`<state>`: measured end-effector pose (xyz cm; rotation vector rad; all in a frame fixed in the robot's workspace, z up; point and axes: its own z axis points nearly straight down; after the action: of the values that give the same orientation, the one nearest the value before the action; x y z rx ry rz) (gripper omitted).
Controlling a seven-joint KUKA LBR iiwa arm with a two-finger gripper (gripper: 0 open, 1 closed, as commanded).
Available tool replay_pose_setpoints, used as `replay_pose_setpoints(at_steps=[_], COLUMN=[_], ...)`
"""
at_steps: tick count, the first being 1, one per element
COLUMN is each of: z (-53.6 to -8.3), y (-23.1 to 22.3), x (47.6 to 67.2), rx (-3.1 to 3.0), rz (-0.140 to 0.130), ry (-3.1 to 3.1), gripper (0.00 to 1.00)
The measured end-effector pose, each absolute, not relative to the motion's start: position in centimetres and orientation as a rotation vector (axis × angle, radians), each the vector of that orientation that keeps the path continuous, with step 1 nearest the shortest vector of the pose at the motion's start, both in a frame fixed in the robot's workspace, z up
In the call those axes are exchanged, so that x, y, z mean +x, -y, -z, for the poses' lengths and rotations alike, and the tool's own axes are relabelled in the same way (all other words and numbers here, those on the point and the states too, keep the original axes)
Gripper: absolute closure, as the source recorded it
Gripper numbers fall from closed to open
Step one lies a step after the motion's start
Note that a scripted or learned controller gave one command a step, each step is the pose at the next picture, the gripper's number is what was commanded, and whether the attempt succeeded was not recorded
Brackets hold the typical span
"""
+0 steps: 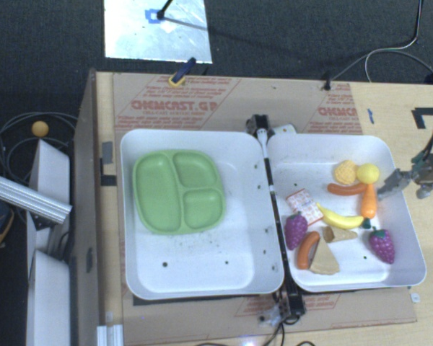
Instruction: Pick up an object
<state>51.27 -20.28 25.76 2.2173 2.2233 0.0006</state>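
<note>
Claw (398,182): at the right edge of the right bin, just over its rim; whether it is spread or pressed together cannot be told, and nothing shows between its tips.
Arm (431,170): reaches in from the right; little of it shows beyond the wrist.
Right bin (310,157): white, shallow, holds all the toy food.
Carrot (369,200): orange, upright, the item nearest the claw, just left of it.
Lemon (368,173): yellow, above the carrot, touching the orange fruit (345,172) to its left.
Sausage (346,189): lies flat under those two fruits.
Banana (340,219): yellow, mid-bin, running slantwise below the sausage.
Carton (303,202): small red-and-white box, left of the banana.
Grapes (382,245): purple bunch near the bin's lower right corner; a second purple bunch (296,230) sits by the left wall.
Hot dog (308,249): slanted, beside the bread (325,260) at the lower edge.
Left bin (202,265): white, touching the right bin along the middle.
Tray (178,191): green, three compartments, in the left bin's upper left.
</note>
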Motion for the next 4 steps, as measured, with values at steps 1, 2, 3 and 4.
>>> replay_pose_setpoints(at_steps=[1, 2, 3, 4], z=[-14.7, -8.4, -12.8, -8.4], y=[15.7, 13.2, 15.5, 16.8], x=[52.7, 62.5, 66.2, 66.9], rx=[2.219, 2.217, 2.213, 2.217], rz=[0.001, -0.001, -0.004, 0.0], ry=[-2.227, -2.226, -2.223, -2.224], gripper=[0.0, 0.0, 0.0, 0.0])
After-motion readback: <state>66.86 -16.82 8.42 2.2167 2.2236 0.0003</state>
